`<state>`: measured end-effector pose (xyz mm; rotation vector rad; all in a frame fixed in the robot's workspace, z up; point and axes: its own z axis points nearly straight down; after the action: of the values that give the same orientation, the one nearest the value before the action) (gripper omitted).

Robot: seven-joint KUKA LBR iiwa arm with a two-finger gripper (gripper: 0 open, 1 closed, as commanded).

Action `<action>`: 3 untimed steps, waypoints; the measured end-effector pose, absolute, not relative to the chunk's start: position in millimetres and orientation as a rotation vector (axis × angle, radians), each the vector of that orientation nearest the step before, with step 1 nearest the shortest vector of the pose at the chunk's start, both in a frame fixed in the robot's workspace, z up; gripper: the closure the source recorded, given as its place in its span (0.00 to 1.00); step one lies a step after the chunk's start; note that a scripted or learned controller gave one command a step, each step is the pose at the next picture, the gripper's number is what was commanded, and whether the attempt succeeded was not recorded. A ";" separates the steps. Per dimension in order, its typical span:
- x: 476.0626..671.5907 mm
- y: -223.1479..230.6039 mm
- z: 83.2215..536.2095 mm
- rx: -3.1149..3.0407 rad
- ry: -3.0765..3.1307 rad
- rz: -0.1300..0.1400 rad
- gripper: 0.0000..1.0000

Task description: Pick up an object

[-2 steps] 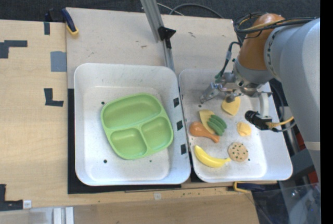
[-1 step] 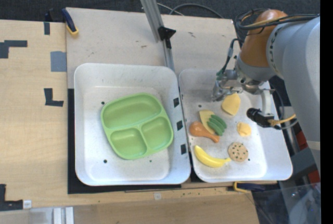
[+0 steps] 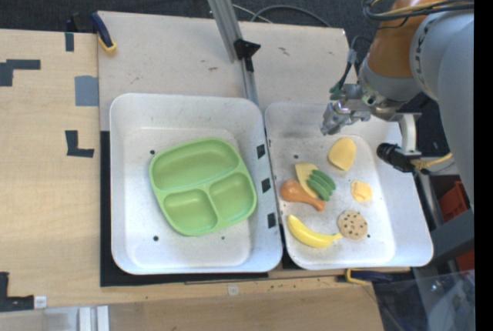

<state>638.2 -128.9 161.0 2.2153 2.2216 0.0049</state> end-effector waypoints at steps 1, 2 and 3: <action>649.2 -126.8 218.0 2.215 2.221 0.005 1.00; 650.0 -126.2 248.7 2.217 2.222 0.003 1.00; 625.7 -84.4 237.2 2.219 2.228 -0.002 1.00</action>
<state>625.7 -84.4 237.2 2.2187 2.2277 -0.0021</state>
